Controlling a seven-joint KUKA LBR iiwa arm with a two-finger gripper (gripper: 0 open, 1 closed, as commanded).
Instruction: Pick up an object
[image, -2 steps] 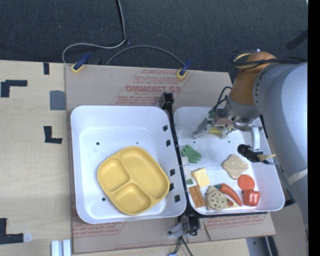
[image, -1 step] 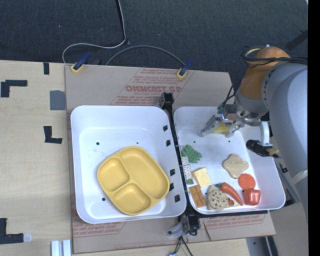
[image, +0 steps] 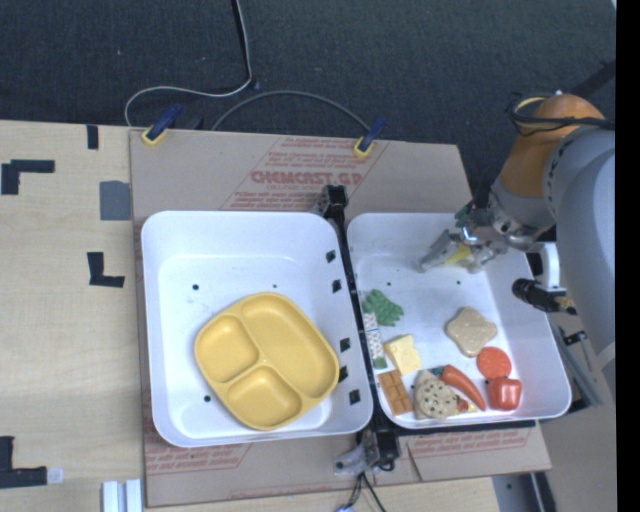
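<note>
Yellow shows between my tool's (image: 452, 250) fingers at the right white bin's (image: 556, 352) one o'clock: something small, shape unclear, apparently gripped. Toy foods crowd that bin's six o'clock; a tan bread-shaped piece (image: 470, 331) sits near centre.

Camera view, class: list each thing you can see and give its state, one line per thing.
Yellow divided plate: flat in the left bin.
Tool: over the right bin, something yellowish at its tip.
Toy foods: clustered in the right bin's near half.
Blue-yellow clamps: gripping the cardboard edge.
</note>
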